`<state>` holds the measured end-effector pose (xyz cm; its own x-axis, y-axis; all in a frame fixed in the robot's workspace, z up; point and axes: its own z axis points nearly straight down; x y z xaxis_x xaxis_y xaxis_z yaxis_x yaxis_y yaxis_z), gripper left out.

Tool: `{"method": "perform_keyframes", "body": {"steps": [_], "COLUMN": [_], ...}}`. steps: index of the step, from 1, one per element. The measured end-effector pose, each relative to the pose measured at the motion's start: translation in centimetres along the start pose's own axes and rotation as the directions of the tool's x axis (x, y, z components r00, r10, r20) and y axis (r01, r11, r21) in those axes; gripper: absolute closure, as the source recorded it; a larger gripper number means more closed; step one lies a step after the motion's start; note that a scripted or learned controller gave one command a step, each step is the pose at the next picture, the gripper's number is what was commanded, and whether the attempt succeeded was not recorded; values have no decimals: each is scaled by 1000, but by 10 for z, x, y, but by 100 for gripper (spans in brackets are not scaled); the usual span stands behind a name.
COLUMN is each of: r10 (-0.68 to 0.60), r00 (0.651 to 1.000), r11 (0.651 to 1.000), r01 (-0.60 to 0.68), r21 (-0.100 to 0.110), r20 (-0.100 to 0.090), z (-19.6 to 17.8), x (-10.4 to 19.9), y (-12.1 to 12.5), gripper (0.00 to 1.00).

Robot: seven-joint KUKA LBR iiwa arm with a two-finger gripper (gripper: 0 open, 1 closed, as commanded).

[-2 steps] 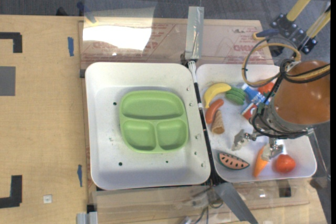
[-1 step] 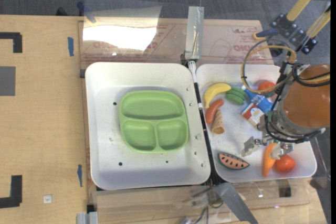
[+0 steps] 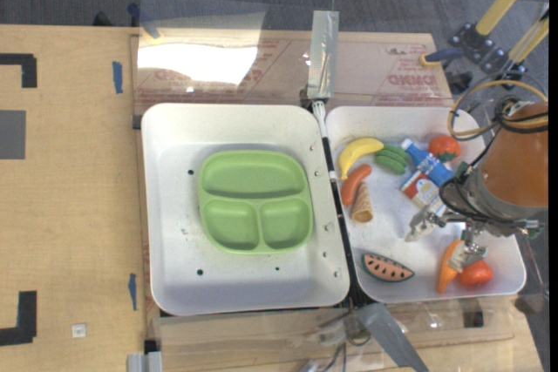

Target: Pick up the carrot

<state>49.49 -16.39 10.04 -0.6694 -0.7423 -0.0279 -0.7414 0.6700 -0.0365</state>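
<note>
From above, the bench carries two shallow white bins side by side, the left bin and the right bin, their inner edges touching along a dark seam. A green divided plate sits in the middle of the left bin, with one long compartment toward the back and two smaller ones toward the front. The right bin holds a scatter of toy foods. Near its back left corner lies a yellow banana, with a green vegetable just beside it to the right. Below the banana, a red sausage lies at a slant next to a tan ice cream cone. A watermelon slice rests near the front edge of the bin. Toward the back right is a red tomato, and a blue and red packet lies just in front of it. The carrot lies in the front right part of the right bin, orange, tilted, touching a red round fruit to its right. The arm reaches in from the right, and the gripper hangs directly over the carrot's upper end, close to or touching it; whether its grip is released or clenched cannot be told from here.
</note>
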Motion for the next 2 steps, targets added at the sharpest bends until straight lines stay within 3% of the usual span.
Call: {"method": "perform_keyframes", "body": {"steps": [1, 2], "r10": [-294, -576], "r00": [956, 817], "r11": [956, 817], "r01": [294, 576], "r21": [-17, -19], "r20": [0, 0], "z": [2, 3], "x": [13, 17], "y": [-12, -8], "gripper": [0, 0]}}
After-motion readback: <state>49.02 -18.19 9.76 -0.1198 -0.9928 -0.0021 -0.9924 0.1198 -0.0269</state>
